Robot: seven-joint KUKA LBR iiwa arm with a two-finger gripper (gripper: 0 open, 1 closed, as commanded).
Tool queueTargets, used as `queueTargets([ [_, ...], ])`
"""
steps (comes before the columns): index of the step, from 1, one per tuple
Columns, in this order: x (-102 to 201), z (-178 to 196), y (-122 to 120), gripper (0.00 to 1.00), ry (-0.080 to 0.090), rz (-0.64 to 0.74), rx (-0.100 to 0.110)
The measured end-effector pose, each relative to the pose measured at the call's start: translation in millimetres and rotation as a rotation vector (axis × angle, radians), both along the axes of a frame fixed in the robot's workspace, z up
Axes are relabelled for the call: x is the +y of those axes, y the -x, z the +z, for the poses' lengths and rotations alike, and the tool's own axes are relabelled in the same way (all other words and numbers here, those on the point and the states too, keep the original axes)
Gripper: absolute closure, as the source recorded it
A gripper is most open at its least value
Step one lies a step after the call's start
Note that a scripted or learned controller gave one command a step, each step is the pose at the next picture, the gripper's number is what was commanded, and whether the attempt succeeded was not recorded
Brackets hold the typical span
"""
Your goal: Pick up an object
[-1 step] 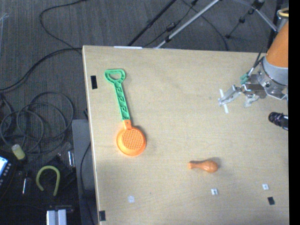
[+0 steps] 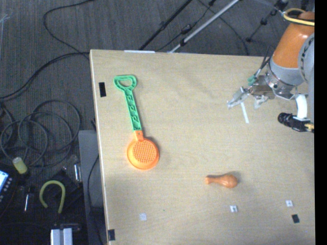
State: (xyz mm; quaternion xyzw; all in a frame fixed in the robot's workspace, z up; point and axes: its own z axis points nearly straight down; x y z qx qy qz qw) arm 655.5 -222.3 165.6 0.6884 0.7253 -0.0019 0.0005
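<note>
Camera view puts the gripper [image 2: 244,100] far right over bare bench [image 2: 204,137], fingers spread and empty, likely poised before choosing a target. The strainer [image 2: 136,131] lies well left, the drumstick [image 2: 223,180] nearer, both flat and well apart. Nothing blocks a descent to either.

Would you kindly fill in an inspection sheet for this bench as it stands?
Surface: pale wooden bench top, small black and white markers near its edges.
Job's things: green-handled orange strainer at left; orange drumstick-shaped toy lower centre, apart.
Clutter: nothing seen.
End effector: end effector at upper right, nothing between its fingers.
Cables: black loops on the floor, left.
Surroundings: grey carpet, stand legs beyond the bench.
</note>
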Motion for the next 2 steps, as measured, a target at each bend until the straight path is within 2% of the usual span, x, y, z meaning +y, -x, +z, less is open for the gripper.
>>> queueTargets([
  [1,0.5,-81.5,-13.2,0.0,-0.001,0.196,0.0],
  [2,1.6,-71.2,-14.2,1.0,0.002,0.198,-0.001],
])
